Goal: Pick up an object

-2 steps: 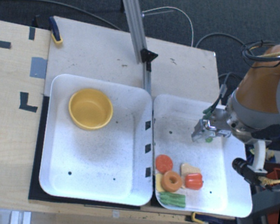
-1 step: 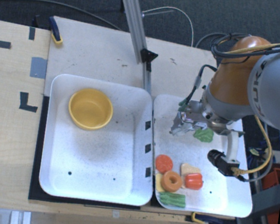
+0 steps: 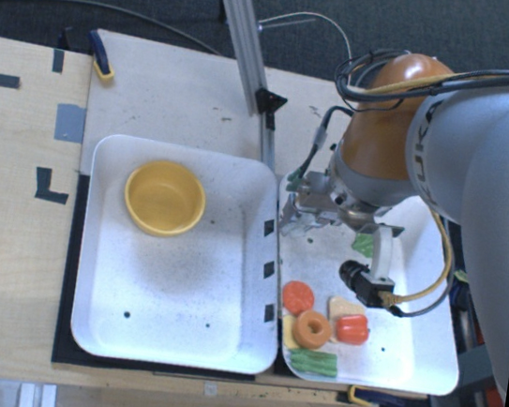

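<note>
My gripper (image 3: 307, 213) hangs over the far left part of the right bin (image 3: 420, 365), close to the wall shared with the left bin. Toy foods lie clustered at the near left of the right bin: a red-orange round piece (image 3: 297, 296), a brown donut (image 3: 312, 330), a red piece (image 3: 352, 329), a pale yellow wedge (image 3: 344, 308) and a green piece (image 3: 313, 361). They sit below the gripper in the view, apart from it. A small green item (image 3: 362, 245) peeks out beside the wrist, partly hidden by the arm.
A yellow bowl (image 3: 165, 196) stands in the far left corner of the left bin (image 3: 160, 326). A slanted metal pole (image 3: 250, 45) rises behind the bins. The arm's bulk and its cables (image 3: 411, 297) cover the far right of the right bin.
</note>
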Controlling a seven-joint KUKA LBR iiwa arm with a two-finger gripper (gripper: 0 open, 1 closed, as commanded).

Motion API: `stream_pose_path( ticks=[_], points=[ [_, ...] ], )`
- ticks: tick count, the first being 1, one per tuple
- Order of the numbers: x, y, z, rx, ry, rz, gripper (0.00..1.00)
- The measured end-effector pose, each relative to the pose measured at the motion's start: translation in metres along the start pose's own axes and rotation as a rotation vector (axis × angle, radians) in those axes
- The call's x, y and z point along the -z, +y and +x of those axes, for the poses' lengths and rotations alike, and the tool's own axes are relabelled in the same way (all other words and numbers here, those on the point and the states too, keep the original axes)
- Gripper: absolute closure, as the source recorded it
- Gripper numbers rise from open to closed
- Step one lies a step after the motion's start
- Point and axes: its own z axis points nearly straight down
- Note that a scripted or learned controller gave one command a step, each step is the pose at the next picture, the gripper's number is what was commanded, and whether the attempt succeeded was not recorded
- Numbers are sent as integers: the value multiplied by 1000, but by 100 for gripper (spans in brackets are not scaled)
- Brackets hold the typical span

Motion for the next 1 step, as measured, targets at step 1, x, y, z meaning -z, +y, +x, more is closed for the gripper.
stream_pose_path(
  ticks=[1],
  points=[
    [8, 26, 51, 1, 1, -3, 100]
  ],
)
